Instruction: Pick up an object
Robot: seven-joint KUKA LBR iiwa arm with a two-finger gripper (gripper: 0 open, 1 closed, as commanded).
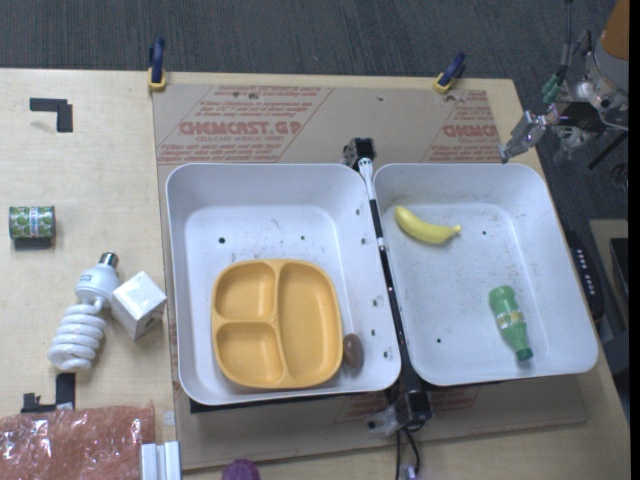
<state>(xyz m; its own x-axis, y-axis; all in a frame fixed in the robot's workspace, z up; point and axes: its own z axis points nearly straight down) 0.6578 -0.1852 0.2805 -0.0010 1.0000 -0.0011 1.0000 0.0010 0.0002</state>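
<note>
A yellow banana (427, 225) lies in the right bin (560, 258) near its far left side. A green bottle (511, 321) lies on its side toward that bin's near right corner. The left bin (190, 238) holds a yellow divided plate (277, 323), with a small brown lump (352, 349) beside the plate's right edge. My gripper (520, 140) hangs outside the right bin, above its far right corner, and nothing shows in it. The arm's orange band sits at the top right of the view.
On the bench left of the bins lie a white spiral bulb (80, 318), a white cube (138, 304) and a small green can (32, 223). A pinkish mesh bag (75, 443) sits at the near left. Clamps (450, 71) hold the board's far edge.
</note>
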